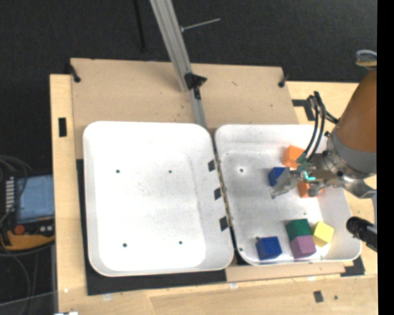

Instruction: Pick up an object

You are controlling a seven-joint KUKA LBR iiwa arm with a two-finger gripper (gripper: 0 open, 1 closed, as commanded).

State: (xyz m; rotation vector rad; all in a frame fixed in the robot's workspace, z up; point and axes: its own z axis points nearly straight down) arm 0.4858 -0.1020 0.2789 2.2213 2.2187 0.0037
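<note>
The end effector (290,182) is seen low inside the right bin (249,143), reached in from the right by the grey arm (358,133) with its orange band. A small blue block (278,175) lies right at its tip, and seems to sit against or between the fingers, but whether it is actually gripped cannot be told; the spread of the fingers cannot be made out either, since they are blurred and partly hidden by the wrist. An orange block (292,154) is found just behind the end effector, and a second orange piece (303,189) is tucked close beneath the wrist.

Well in front of the end effector, along the near wall of the bin, four more blocks are gathered: a blue cube (268,247), a green cube (298,229), a purple cube (303,245) touching the green one, and a yellow cube (323,233) beside them. Far off to the side of the end effector lies the left bin (148,195), with only small dark marks on its floor. Both bins are carried by the counter (138,90).

The low, close pose is judged to be a grasp attempt on the blue block, which stands a little apart from its neighbours and so is the easier target. The pick is judged not yet confirmed; a lift would be needed to show it.
</note>
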